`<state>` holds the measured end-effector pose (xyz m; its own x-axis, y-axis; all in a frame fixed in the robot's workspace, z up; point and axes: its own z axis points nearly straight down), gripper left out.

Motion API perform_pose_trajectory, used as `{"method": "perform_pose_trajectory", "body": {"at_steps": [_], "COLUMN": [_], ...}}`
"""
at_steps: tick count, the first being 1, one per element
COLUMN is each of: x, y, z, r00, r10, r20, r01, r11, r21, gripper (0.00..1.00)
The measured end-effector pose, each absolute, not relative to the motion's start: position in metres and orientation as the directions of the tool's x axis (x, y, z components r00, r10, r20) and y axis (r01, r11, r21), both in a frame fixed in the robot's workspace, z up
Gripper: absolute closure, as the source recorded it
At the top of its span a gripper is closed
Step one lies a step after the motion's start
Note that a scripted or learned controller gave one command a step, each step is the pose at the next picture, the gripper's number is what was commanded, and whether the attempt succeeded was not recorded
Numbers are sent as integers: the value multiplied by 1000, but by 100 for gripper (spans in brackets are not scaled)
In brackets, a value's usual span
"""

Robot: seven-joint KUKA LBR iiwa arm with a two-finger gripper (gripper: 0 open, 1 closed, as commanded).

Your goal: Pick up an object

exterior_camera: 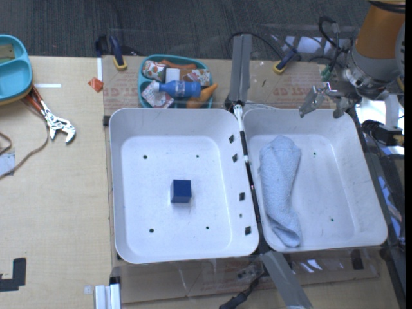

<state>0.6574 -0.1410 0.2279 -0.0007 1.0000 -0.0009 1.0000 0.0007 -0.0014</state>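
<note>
Blue cube (181,190) sitting left of the crumpled towel (281,188), no readable writing on it. Gripper (326,103) up past the towel, fingers spread, gripping nothing.

A wrench (56,125) lies left of a cluttered teal tray (175,82).

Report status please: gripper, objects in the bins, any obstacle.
Gripper open, holding nothing, above far edge of right bin. Blue cube in left bin; towel in right bin. No obstacle over either.
</note>
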Motion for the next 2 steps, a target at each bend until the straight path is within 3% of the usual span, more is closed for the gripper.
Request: {"method": "perform_pose_trajectory", "body": {"at_steps": [1, 2], "x": [623, 644], "y": [-192, -161], "z": [225, 311], "r00": [244, 188], "r10": [970, 982], "r20": [-2, -2], "r01": [970, 982], "r11": [-244, -188], "r21": [-2, 0], "gripper": [0, 0]}}
